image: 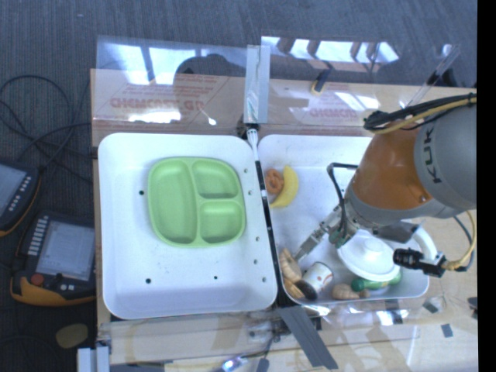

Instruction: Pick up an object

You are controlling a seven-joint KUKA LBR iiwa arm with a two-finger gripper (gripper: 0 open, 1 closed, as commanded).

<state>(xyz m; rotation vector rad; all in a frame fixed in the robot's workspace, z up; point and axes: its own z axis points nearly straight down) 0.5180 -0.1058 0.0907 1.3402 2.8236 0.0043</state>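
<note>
Two bins side by side. The arm (pixel 395 178) comes in from the right and hangs over the right bin (pixel 314 169), covering most of its right half.

The gripper (pixel 370 260) is seen from above as a white round body, low over the near-right part of the right bin. Whether it is open or closed can't be read from this angle, as its own body hides the tips. Nothing is seen held.

Candidate objects, all in the right bin:
- banana (pixel 291 187): yellow, curved, at the far-left, close to the wall shared with the left bin.
- orange piece (pixel 273 181): small and rounded, touching the banana's left side and against the shared wall.
- cup (pixel 316 274): small, white, cylindrical, lying on its side near the near edge with its dark end facing near-left. It lies just left of the gripper; contact can't be judged.
- brown piece (pixel 290 265): elongated, lumpy and tan-brown, in the near-left corner, just left of the cup.
- tan piece (pixel 346 291): small, at the near wall, right of the cup.
- green piece (pixel 381 283): partly hidden under the gripper body, next to the tan piece. Its shape is not readable.

The left bin (pixel 124 285) holds a light green plate (pixel 194 200) with three compartments, lying flat, roughly centred and slightly toward the far side.

Cables are seen looping off the wrist to the right.
</note>
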